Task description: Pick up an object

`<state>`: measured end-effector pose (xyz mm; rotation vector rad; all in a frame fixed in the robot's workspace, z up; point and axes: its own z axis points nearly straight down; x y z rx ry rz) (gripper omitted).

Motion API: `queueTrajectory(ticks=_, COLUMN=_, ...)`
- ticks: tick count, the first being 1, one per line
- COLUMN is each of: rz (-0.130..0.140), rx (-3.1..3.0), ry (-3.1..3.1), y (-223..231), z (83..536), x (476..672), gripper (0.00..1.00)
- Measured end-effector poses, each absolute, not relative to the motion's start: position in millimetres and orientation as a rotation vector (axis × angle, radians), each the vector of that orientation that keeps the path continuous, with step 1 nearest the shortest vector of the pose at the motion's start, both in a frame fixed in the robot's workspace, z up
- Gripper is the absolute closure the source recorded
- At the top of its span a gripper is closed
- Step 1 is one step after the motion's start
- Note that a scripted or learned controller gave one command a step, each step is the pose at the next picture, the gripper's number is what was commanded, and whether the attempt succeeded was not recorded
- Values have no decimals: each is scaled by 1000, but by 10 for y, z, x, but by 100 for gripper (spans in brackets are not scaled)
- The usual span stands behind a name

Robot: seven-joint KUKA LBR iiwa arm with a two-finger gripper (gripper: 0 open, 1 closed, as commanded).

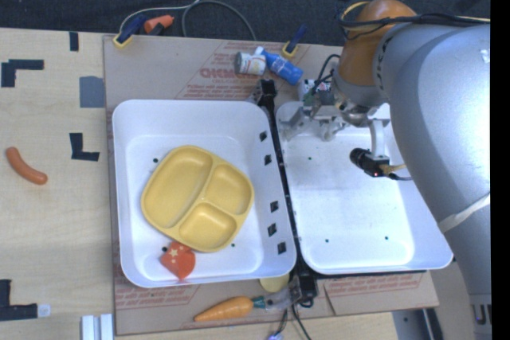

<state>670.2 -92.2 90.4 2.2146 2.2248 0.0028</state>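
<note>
Currently we are hovering the end effector (331, 119) over the right bin's (358, 247) far edge; its state we cannot tell. Yellow tray (199, 197) and red toy (178, 259) are lying in the left bin (131, 131).

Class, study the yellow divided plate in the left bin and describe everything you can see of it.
The yellow plate looks like smooth moulded plastic, with rounded corners and raised ridges splitting it into three compartments, all bare. It lies flat, turned at an angle, on the floor of the left bin. A small red object bearing a yellow star sits at its lower edge, seemingly touching it.
</note>
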Motion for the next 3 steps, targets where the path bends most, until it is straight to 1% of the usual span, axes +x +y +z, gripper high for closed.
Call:
queueTrajectory(ticks=1, rz=-5, rx=2217, ry=2224, y=-942, z=997, x=6680, gripper=100)
queueTrajectory(ticks=2, rz=6, rx=2215, ry=2227, y=-335, z=1893, x=6102, gripper=100)
queueTrajectory(ticks=3, rz=-2, rx=2217, ry=2233, y=312, z=1838, x=5543, gripper=100)
